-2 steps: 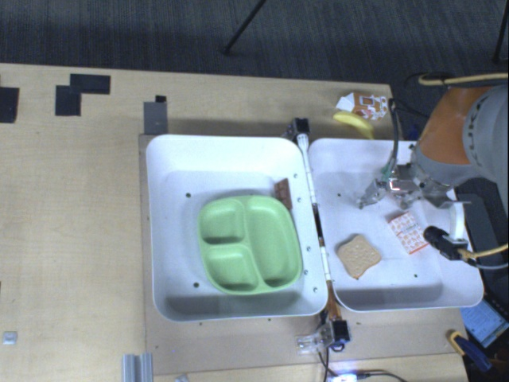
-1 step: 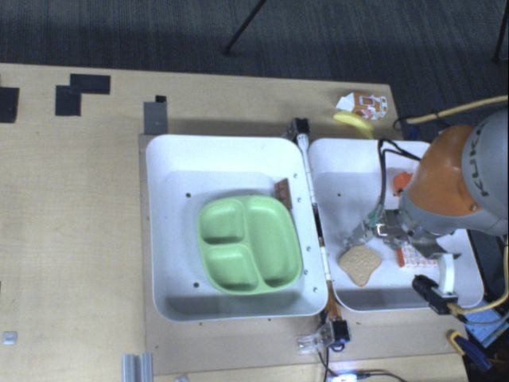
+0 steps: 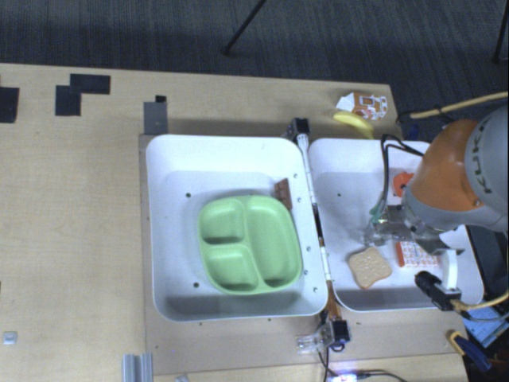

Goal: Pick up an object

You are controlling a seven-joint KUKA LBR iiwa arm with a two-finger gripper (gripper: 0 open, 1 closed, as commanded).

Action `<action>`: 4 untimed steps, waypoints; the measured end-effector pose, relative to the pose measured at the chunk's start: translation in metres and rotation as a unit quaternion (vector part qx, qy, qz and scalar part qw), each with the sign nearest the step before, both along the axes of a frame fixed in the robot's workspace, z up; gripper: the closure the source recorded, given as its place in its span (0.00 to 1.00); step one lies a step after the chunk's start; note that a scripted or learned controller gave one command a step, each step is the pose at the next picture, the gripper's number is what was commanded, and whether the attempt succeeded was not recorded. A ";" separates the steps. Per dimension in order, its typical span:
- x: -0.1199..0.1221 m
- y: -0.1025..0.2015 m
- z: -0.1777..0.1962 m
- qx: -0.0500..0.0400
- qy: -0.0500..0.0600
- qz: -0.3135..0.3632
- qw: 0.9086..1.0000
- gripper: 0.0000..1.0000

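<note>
Crowding the claw (image 3: 380, 233): toast slice (image 3: 370, 267), red-and-white packet (image 3: 413, 253), right bin (image 3: 350, 173)

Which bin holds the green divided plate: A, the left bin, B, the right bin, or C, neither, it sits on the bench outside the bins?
A: the green divided plate lies flat on the floor of the left bin, while the right bin holds a slice of toast near the gripper.
</note>
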State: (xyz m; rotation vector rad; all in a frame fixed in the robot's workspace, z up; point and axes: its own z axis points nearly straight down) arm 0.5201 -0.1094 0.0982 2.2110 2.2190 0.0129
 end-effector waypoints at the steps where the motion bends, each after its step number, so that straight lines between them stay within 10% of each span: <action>1: 0.057 -0.098 -0.011 -0.002 0.002 -0.001 1.000 1.00; 2: 0.138 0.004 -0.012 0.001 0.003 0.002 1.000 1.00; 3: 0.104 -0.066 0.039 -0.001 0.004 0.000 1.000 1.00; 4: 0.104 -0.064 0.038 0.000 0.005 0.000 1.000 0.00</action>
